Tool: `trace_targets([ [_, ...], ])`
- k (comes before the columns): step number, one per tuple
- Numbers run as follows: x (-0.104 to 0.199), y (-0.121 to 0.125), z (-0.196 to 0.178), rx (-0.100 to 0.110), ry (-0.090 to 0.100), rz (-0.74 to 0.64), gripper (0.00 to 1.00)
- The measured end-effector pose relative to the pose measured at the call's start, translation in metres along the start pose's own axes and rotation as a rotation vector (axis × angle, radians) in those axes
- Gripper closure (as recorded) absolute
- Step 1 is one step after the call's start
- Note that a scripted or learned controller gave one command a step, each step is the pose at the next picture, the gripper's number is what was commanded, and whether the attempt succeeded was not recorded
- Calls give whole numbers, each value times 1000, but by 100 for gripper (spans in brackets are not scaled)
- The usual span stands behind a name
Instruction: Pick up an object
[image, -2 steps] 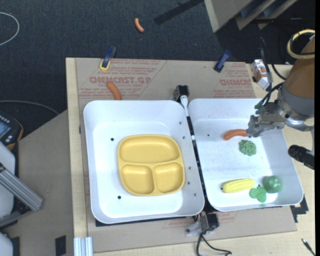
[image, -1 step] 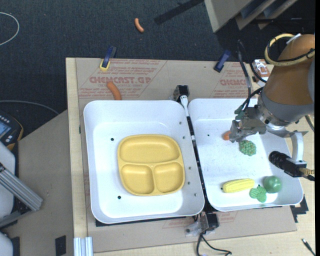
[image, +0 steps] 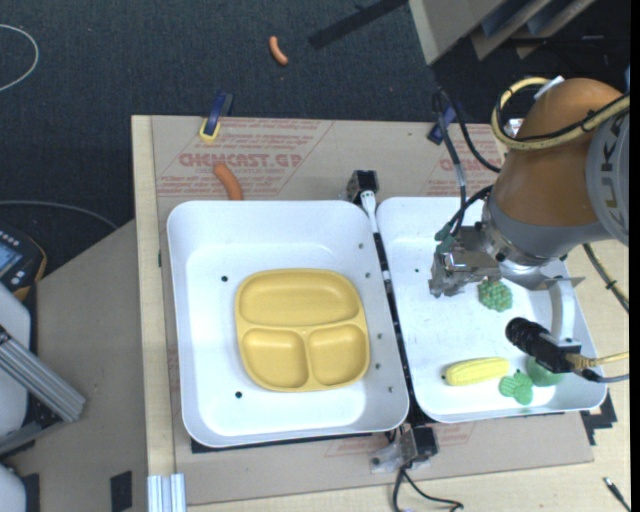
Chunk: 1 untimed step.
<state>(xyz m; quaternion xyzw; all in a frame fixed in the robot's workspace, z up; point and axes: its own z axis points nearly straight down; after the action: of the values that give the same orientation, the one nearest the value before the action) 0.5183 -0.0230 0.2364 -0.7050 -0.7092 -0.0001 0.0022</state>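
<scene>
My gripper (image: 453, 276) hangs low over the middle of the right bin (image: 420, 330), under the grey and orange arm. Just to its right a small green broccoli-like piece (image: 494, 295) lies on the bin floor, close to the gripper, and I see nothing held in the gripper. A yellow corn cob (image: 476, 372) lies near the bin's front edge. Beside the cob, at the front right, sits a green leafy piece (image: 517, 387).
The left bin (image: 200, 300) holds a yellow three-compartment plate (image: 300, 328). An orange sausage-shaped piece (image: 229, 181) lies on the board behind the left bin and another (image: 278, 50) on the dark floor. A blue clamp (image: 213, 117) grips the board's back edge.
</scene>
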Motion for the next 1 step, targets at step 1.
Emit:
trace_targets([
  [1, 44, -31, 4, 2, -1, 2, 100],
])
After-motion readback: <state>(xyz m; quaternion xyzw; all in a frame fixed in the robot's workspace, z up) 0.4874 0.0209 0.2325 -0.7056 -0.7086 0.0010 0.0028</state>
